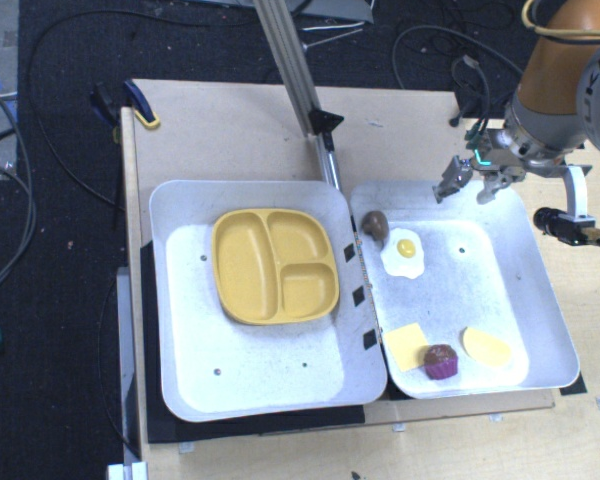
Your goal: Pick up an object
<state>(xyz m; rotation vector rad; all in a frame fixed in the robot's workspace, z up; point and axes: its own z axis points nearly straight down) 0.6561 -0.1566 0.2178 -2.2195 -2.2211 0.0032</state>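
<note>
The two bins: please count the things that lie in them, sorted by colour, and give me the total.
Yellow: 3, the tray, the cheese slice and the yellow piece
White with yellow centre: 1, the fried egg
Brown: 1, the brown piece
Purple: 1, the purple piece
Total: 6
</note>
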